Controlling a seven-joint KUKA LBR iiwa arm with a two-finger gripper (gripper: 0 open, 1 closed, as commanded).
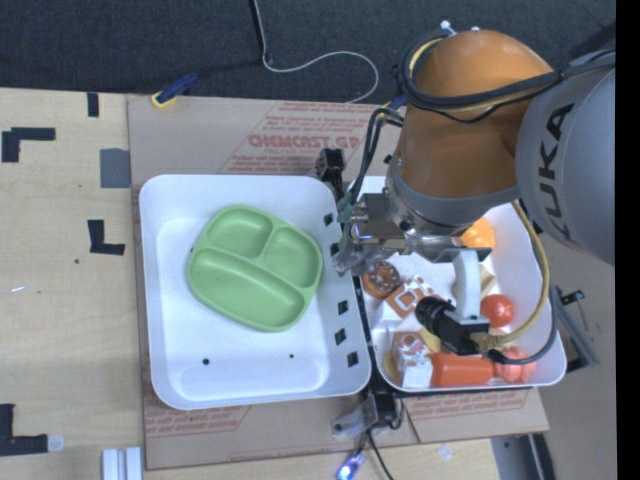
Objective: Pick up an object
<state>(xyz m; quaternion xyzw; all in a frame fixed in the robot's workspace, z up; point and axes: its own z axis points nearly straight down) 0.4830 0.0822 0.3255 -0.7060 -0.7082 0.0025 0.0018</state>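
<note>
Two white bins sit side by side before you. Your left bin (160, 268) holds a green divided plate (255, 265). Your right bin (535, 258) holds the clutter: a brown round piece (381, 282), an orange bottle (470, 370), a red ball (498, 309), a yellow piece (480, 234). Your arm (470, 128) hangs over this bin, covering the gripper (375, 238); open or closed, you cannot tell.

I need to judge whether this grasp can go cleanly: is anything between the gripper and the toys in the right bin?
Nothing visible does. The gripper hangs low at the right bin's left edge, right above the toys.
</note>
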